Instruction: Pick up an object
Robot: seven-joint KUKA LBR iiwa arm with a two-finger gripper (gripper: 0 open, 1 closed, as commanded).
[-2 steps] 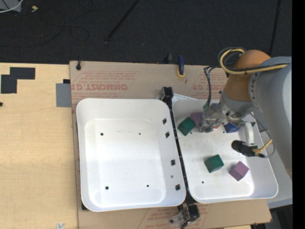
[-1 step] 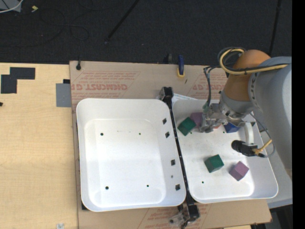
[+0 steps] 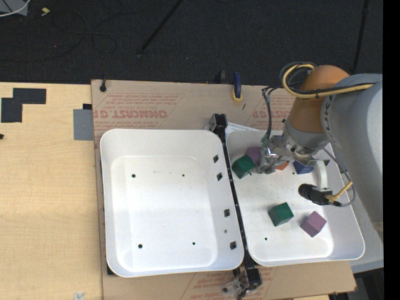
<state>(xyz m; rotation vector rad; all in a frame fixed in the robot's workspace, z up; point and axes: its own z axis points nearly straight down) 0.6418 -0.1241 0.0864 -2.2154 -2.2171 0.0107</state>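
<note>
My gripper [image 3: 270, 162] is low in the back part of the right bin [image 3: 350, 245], reaching in from the right. Just left of it lie a green block [image 3: 243, 166] and a mauve block [image 3: 253, 154], both close to the gripper's tip. A bit of an orange thing [image 3: 283, 165] and a blue block [image 3: 303, 167] peek out from under the wrist. Nearer the front of the same bin sit a green cube [image 3: 280, 214] and a purple cube [image 3: 313, 223], well apart from the gripper. I see nothing lifted.
The left bin [image 3: 115, 167] stands beside the right one, with a black divider [image 3: 228, 186] between them. Both rest on a cardboard sheet [image 3: 156, 105]. The arm's grey body [image 3: 359, 136] covers the right bin's back right corner.
</note>
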